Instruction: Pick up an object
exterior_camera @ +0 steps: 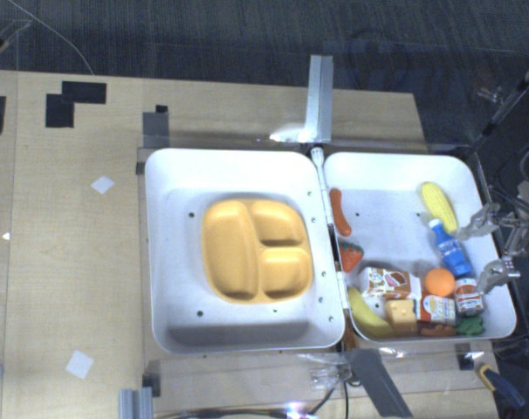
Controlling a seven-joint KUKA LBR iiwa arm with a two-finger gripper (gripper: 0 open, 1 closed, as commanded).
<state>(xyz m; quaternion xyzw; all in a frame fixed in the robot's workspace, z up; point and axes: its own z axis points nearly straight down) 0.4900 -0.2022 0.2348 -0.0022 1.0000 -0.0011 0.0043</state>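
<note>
The right bin (395, 177) holds several toy foods. Among them are a yellow corn cob (438, 206), a blue bottle (449, 250), an orange (439, 283), a red sausage (339, 212), a strawberry (350, 257), a banana (365, 312), a small carton (388, 282) and a jar (468, 298). My gripper (491, 247) reaches in over the bin's right rim, just right of the blue bottle. It is open, its two silver fingers (483, 220) spread apart with nothing between them.
The left bin (173, 234) holds a yellow divided tray (254, 249). A metal post (320, 94) stands behind the seam between the bins. Wooden bench (64, 234) stretches to the left. Most objects crowd the right bin's front edge.
</note>
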